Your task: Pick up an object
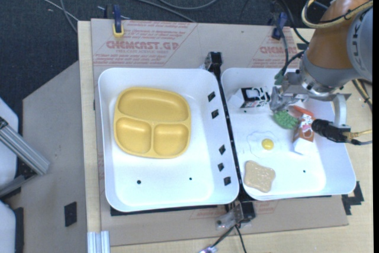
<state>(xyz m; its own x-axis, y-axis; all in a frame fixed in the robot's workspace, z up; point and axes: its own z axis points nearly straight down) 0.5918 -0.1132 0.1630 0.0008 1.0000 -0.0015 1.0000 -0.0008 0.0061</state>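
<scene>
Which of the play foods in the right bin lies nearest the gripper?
The green leafy piece, directly under the gripper. The fried egg and the toast slice lie farther toward the bin's near edge.

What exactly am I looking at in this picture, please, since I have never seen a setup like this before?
This is one camera fixed above a workbench, looking down at a slant. The grey machine with the orange band is a robot arm reaching in from the right; its job is to pick up an object. Its gripper is low over the right bin, close to a green toy; I cannot tell whether it holds anything. That bin also holds a toy fried egg, a slice of toast, a small black-and-white item and a red-and-white carton. The left bin holds a yellow divided plate.
</scene>
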